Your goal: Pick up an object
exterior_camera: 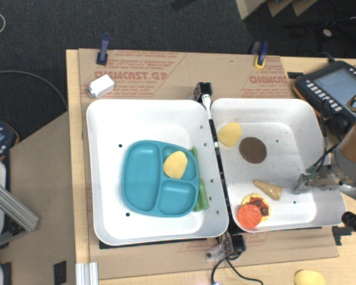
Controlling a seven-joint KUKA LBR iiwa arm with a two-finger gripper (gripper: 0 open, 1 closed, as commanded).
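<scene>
While the gripper (304,183) hovers, the cone (267,189) (tan) lies nearby.

Bright, even light; soft shadows, slight blur.

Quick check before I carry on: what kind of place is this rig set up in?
Probably a robotics lab bench, not a kitchen. Two white bins sit on a clamped cardboard sheet, toy food lies in them, such as a pizza slice, and a teach pendant rests at the bench's edge.
</scene>
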